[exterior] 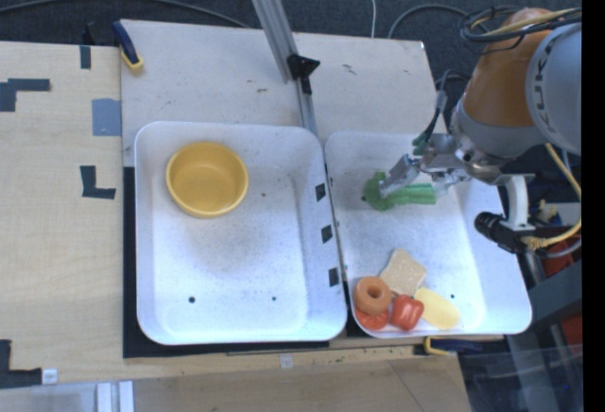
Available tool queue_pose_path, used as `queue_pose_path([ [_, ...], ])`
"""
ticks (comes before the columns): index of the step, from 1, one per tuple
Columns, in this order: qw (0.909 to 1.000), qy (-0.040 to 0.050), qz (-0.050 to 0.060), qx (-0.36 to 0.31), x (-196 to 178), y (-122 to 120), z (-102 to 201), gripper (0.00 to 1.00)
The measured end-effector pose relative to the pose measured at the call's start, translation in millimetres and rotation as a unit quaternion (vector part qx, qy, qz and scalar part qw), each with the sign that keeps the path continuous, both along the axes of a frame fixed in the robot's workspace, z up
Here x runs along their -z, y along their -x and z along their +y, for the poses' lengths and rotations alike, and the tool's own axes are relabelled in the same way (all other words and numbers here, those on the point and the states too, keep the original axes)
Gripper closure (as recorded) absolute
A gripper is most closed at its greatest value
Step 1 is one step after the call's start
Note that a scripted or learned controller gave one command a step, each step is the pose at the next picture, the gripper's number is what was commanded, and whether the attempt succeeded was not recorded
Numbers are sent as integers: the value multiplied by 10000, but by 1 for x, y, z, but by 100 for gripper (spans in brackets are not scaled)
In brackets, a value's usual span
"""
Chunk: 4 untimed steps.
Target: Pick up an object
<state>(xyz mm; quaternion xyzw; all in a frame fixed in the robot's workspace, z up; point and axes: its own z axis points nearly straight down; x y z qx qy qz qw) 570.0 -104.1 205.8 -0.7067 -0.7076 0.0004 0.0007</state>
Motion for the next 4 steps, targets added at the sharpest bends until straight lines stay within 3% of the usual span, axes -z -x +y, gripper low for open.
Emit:
queue_pose_path([
  [1,10000,-12,3,-32,-10,11,62,100],
  [3,10000,-7,8,-28,-23,30,153,100],
  [4,10000,-3,5,-29,-24,28,199,100],
])
